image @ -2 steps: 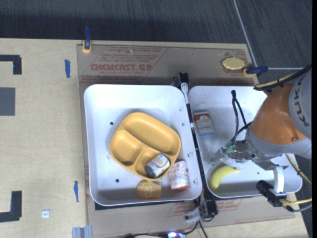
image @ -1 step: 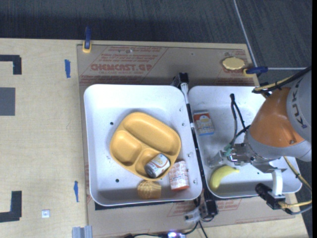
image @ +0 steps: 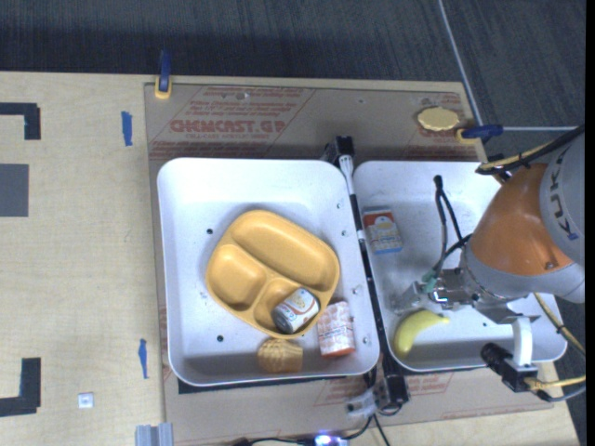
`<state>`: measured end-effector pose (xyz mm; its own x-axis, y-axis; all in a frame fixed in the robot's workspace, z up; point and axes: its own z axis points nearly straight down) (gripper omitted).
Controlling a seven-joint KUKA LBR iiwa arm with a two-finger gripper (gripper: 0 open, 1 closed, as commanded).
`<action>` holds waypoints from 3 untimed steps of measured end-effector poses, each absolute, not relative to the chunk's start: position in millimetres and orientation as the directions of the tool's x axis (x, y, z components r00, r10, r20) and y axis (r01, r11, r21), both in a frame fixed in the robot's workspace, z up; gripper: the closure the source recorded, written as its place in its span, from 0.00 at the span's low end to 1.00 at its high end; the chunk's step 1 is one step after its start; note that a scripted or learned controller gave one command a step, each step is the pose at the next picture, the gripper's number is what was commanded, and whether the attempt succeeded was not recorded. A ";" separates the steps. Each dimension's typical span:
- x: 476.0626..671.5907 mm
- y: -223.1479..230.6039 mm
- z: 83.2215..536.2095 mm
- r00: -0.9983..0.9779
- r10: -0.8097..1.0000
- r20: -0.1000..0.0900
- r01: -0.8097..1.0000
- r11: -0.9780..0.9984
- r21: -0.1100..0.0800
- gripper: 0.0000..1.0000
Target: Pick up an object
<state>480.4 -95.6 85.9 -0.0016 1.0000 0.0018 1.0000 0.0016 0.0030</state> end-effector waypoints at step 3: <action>481.0 -95.4 86.1 0.000 1.000 -0.002 1.000 0.000 0.005 0.00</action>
<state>481.0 -95.4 86.1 0.0004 1.0000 -0.0020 1.0000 -0.0003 0.0053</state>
